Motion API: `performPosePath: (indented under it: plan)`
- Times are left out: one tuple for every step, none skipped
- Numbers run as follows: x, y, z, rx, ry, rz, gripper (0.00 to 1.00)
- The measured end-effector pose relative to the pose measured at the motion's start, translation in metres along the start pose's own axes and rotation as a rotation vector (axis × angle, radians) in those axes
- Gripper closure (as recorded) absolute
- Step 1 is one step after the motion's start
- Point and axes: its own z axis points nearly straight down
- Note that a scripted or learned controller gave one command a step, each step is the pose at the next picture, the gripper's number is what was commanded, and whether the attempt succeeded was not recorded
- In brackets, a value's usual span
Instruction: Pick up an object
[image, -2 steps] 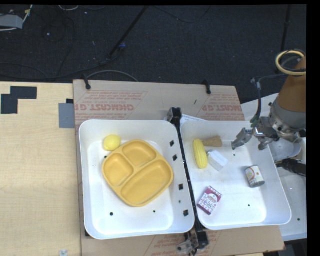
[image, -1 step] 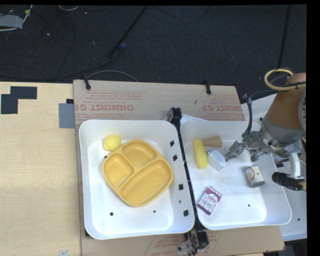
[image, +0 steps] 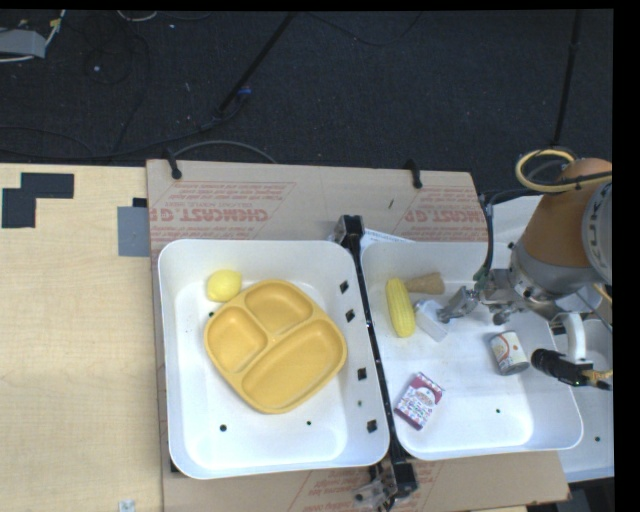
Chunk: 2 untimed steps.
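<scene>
While my gripper (image: 455, 305) hangs low in the right bin (image: 480, 435), just beside the yellow corn cob (image: 400, 306), whether its jaws are parted or closed I cannot tell. To grasp well, I judge I should centre over the cob, straddling its narrow width. Mirrored red print on the cardboard (image: 300, 200) behind seems to read "CHEMCAST"; the pink packet (image: 419, 400) has no legible writing.

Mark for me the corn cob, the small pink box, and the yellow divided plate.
corn cob (image: 401, 306), camera view, middle of the cob.
small pink box (image: 419, 400), camera view, centre of its top face.
yellow divided plate (image: 290, 370), camera view, floor of its largest compartment.
</scene>
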Motion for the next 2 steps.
performPosePath:
  plan:
    - [0.001,0.002,-0.011,-0.006,0.002,0.000,1.00]
    - [0.000,0.005,-0.054,0.008,-0.001,0.001,1.00]
